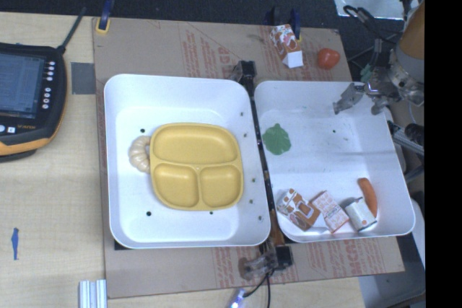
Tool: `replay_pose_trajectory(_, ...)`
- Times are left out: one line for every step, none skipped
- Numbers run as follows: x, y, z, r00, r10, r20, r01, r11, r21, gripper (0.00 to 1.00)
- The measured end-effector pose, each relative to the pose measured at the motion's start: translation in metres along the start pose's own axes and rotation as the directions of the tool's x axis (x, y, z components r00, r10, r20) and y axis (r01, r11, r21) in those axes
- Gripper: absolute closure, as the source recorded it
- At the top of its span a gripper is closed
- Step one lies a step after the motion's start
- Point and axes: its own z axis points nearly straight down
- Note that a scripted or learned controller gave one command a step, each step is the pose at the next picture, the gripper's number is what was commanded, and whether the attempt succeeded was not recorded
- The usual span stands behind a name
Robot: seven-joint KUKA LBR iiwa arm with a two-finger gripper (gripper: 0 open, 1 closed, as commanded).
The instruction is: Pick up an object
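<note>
Two bins, one gripper hovering wide with nothing in it

Two shallow white bins sit side by side on my bench. I see the gripper point(363, 99) at about 1 o'clock of the right bin point(325, 119), near its top right corner, reaching in from the right. Its two fingers are spread wide apart, and nothing is between them.

The things I could pick lie well apart from it. A green lump point(276, 138) rests at 9 o'clock of the right bin, beside the wall shared with the left bin point(130, 104). Along the 6 o'clock edge sits a cluster: two small printed boxes point(312, 209) touching each other, a small white can point(359, 215) just beside them, and an orange sausage-shaped toy point(367, 196) touching the can at 5 o'clock. In the left bin, a yellow divided tray point(195, 164) fills the middle, with a pale knobbly thing point(139, 153) tucked against its 9 o'clock side.

My worry is the bare floor under the gripper: closing there would likely grab nothing. At the 6 o'clock cluster, I judge the crowding risky; a finger could land on a neighbour, or knock the can so it rolls. The bin wall there may also block one finger.
</note>
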Motion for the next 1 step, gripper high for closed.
replay_pose_trajectory(-0.0003, -0.0003, -0.0095, 1.0, -0.004, 0.0, 0.004, 1.0, 0.004, 1.0)
